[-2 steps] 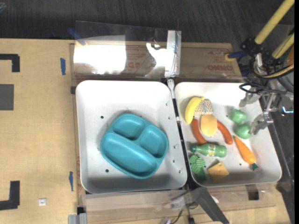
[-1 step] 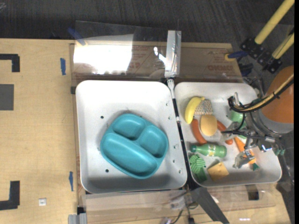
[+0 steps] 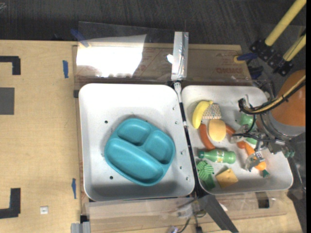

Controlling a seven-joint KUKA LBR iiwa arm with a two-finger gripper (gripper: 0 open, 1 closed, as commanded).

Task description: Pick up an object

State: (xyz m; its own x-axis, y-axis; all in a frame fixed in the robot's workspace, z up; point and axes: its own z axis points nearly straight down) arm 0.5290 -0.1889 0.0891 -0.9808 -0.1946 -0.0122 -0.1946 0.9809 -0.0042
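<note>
Camera view shows the gripper low over the right bin, near an orange toy and green bottle, probably to pick one. Whether it grips anything, I cannot tell.

A pale wooden bench fills the left and lower part, marked with black tape corners and short blue tape strips. Behind it lies dark grey carpet. A clear plastic sheet at the bench's back catches a bright glare. Yellow poles slant across the upper right corner.
</note>
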